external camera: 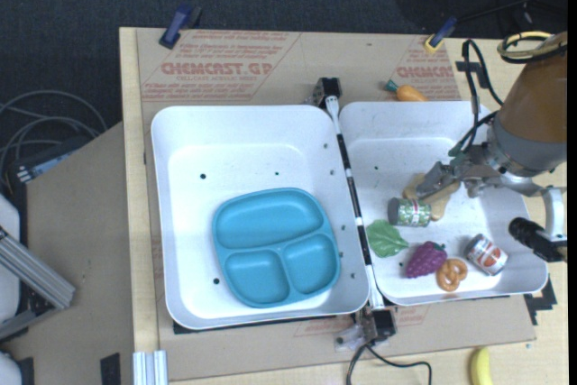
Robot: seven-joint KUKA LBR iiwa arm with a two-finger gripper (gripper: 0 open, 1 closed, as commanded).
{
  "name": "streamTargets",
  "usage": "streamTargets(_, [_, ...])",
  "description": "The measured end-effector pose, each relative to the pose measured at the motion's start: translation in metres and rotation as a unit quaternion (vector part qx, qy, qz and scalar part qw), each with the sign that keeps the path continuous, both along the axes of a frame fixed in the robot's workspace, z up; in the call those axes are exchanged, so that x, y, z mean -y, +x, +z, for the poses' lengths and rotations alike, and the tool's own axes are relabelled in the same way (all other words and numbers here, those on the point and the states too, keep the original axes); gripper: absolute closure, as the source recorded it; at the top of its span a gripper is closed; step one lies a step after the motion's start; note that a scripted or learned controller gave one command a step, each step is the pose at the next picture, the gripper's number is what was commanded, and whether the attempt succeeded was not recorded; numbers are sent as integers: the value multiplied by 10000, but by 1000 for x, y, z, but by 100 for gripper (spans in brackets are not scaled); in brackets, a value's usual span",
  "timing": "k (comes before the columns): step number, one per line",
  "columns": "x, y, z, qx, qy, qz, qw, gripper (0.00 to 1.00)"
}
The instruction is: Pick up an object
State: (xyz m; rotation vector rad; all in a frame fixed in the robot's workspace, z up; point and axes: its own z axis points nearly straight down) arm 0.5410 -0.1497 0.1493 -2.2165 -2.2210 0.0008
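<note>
Arm: grey with an orange band, reaching in from the right over the right bin.
Gripper: low over the middle of the right bin, pointing left — whether it is spread or pressed together cannot be told from this view.
Green can: lying on its side in the right bin, just below and beside the gripper tip; contact cannot be made out.
Tan piece: right at the gripper tip, too blurred to name.
Green leaf: flat on the bin floor, just below-left of the green can, near the divider between the bins.
Purple grapes: right of the leaf, touching the pretzel.
Red can: on its side near the right bin's front right corner.
Left bin: holds a blue divided tray towards its front.
Bench: a small orange carrot lies behind the right bin — outside it.
</note>
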Motion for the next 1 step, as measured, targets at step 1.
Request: streamTargets(1, [-56, 17, -63, 36, -11, -5, 10000, 0])
